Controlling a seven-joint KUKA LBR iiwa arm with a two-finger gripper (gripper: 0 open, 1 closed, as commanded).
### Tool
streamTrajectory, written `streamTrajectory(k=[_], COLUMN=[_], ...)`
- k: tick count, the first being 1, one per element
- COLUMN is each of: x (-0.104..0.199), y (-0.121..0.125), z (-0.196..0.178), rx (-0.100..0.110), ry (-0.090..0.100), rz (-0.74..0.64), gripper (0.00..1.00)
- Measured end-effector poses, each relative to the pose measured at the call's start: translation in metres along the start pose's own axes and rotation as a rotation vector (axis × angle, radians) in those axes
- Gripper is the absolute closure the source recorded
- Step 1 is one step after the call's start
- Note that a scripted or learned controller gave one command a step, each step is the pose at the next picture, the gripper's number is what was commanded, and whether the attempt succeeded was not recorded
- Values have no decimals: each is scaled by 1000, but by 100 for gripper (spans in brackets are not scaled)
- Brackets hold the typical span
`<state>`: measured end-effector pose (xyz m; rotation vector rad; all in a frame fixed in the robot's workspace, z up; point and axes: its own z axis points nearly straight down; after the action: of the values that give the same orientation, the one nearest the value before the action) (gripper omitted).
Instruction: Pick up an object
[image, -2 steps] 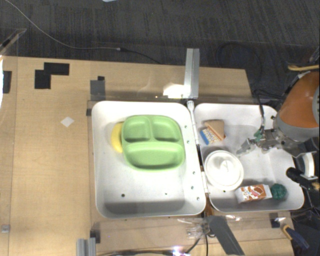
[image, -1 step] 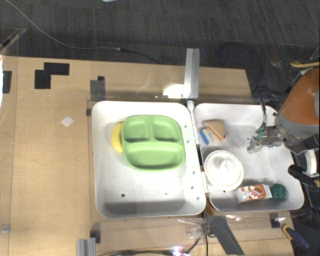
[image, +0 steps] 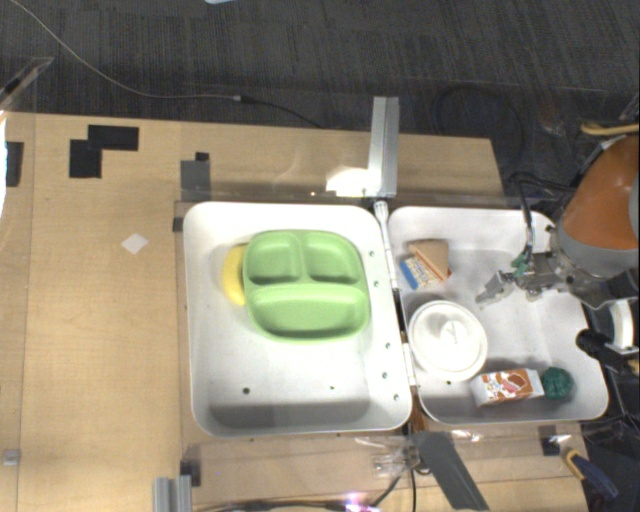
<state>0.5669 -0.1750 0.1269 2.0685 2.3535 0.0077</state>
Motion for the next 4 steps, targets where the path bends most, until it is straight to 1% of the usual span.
streamTrajectory(k=[1, 2, 3, 4], x=[36, 59, 81, 62], y=[60, 112, 2, 70], z=[20, 31, 30, 27], rx=[2, 8, -17, -13], ry=[2, -2, -3, -4], rz=[-219, -297, -182, -238], gripper=[0, 0, 0, 0])
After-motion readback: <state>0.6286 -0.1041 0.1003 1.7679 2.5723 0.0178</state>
